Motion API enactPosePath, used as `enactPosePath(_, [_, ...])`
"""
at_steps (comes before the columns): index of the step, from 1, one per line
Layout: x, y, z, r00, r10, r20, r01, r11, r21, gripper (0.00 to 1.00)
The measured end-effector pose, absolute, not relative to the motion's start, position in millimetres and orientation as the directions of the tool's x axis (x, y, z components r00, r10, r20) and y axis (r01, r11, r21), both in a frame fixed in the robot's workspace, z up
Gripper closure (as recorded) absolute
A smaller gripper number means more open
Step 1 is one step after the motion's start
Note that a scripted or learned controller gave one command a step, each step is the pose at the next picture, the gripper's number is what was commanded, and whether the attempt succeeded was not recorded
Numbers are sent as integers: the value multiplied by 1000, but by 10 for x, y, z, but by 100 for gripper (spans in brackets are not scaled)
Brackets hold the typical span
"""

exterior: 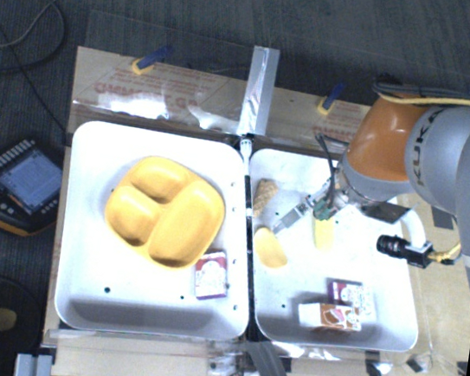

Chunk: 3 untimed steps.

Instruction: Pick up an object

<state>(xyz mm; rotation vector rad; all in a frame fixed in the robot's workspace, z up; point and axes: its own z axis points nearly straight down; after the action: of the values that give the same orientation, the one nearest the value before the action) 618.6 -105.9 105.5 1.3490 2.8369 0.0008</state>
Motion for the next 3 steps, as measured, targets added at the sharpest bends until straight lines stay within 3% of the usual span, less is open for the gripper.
enactPosePath(1, [5752,-1717,908,-547,837,-10,837,547,9,0])
enactPosePath(2, [6080,-1910,1222,-504,864,-1,864,504,1,0])
enactPosePath(3, [5885,-1796,905,-643,766,-11,766,643,6,0])
